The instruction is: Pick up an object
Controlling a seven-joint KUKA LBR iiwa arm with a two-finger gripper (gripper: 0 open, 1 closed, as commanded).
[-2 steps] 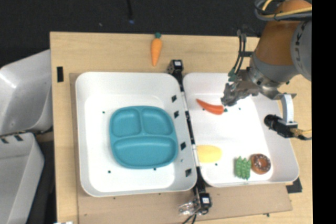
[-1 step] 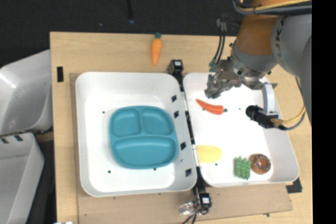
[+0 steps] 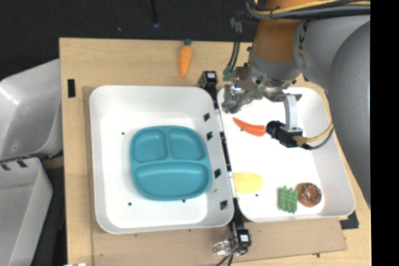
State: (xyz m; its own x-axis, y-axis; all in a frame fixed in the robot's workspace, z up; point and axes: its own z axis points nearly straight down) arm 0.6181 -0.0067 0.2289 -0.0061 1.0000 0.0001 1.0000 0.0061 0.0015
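The two-finger metal gripper [image 3: 240, 103] hovers just beside the thin orange-red chili-shaped toy [image 3: 250, 128], its grasp state I cannot tell, so next it should descend onto it.

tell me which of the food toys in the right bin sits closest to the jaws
The red-orange chili pepper, lying just below the gripper near the bin's top left. The yellow piece, green piece and brown donut lie along the bin's lower part.
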